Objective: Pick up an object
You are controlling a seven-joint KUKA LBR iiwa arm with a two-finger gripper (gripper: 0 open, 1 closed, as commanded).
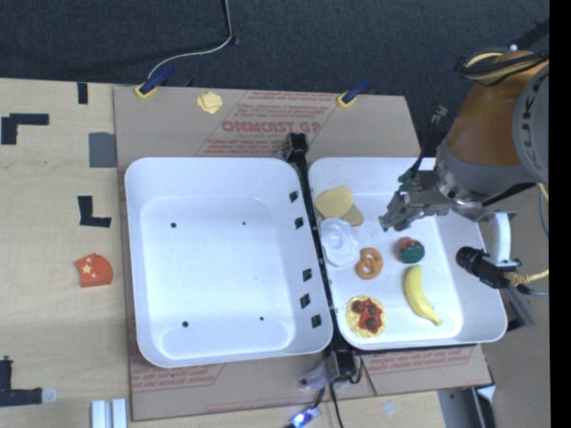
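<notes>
Hovering gripper (396, 214), finger state unclear | curved yellow banana (420, 296) near right bin (477, 333) front edge | knotted pretzel (369, 262) mid-bin

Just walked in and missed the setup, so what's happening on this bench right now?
A grey and orange robot arm reaches in from the right, and its gripper hangs over the right bin, with nothing visibly held. That bin holds a banana, a pretzel, a small pizza, a green and red ball, a yellow piece and a clear cup. An orange item lies on the bench at left.
</notes>
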